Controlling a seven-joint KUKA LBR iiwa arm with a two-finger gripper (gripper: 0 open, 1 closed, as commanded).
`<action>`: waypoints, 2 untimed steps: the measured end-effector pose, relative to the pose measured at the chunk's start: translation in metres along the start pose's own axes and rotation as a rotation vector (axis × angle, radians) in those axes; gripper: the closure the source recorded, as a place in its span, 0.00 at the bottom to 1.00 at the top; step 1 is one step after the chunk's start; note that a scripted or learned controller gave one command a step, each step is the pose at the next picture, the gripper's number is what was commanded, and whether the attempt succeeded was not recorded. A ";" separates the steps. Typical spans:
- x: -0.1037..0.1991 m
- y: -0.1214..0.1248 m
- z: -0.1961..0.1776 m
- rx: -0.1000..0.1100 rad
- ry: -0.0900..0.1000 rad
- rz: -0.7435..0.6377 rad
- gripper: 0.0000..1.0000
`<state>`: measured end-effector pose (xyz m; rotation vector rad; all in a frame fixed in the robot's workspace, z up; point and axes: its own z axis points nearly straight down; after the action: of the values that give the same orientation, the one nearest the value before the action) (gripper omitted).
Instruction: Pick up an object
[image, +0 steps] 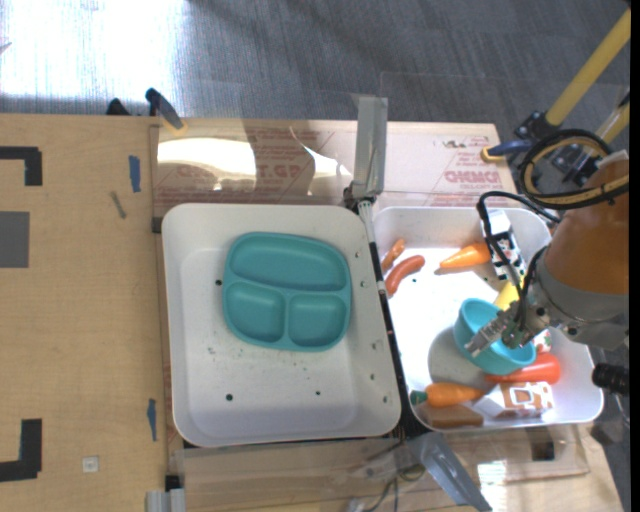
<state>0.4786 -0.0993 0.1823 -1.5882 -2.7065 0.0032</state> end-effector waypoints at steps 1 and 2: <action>-0.090 0.077 0.085 -0.015 -0.005 -0.114 1.00; -0.091 0.076 0.087 -0.013 -0.005 -0.113 0.00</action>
<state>0.5885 -0.1417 0.0952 -1.4383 -2.8012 -0.0104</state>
